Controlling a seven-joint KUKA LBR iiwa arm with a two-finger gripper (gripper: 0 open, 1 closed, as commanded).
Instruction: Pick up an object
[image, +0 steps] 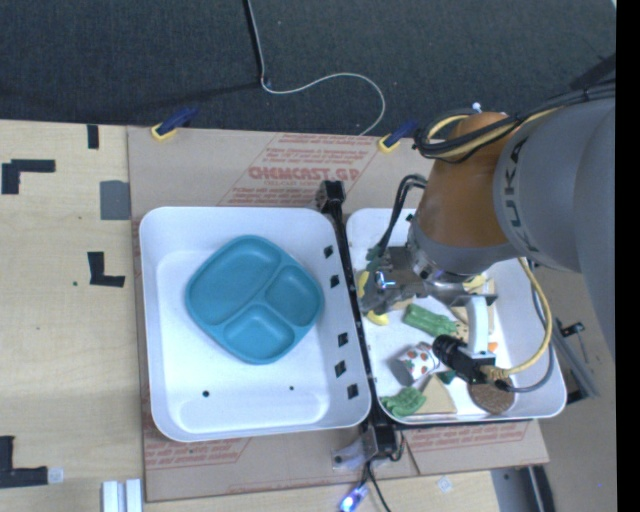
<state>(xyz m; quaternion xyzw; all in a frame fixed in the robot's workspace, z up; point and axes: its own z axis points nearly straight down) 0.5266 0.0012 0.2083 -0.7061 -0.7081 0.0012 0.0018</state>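
Looming at right of frame, we find the arm (500, 190) lowered over the right bin (540, 400), its gripper (378, 285) among clutter near a green object (430, 321); grip state indeterminable.

plate (255, 298) in left bin (165, 400) | small objects (428, 322) in right bin (545, 405)

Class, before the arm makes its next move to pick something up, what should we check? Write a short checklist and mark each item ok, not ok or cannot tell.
1. Gripper is over the right bin, where the small objects lie: ok.
2. Object between the jaws: cannot tell.
3. Green piece lies free of the arm: ok.
4. Objects near the bin's front spaced apart for a clean grasp: not ok, crowded.
5. Blue divided plate rests alone in the left bin: ok.
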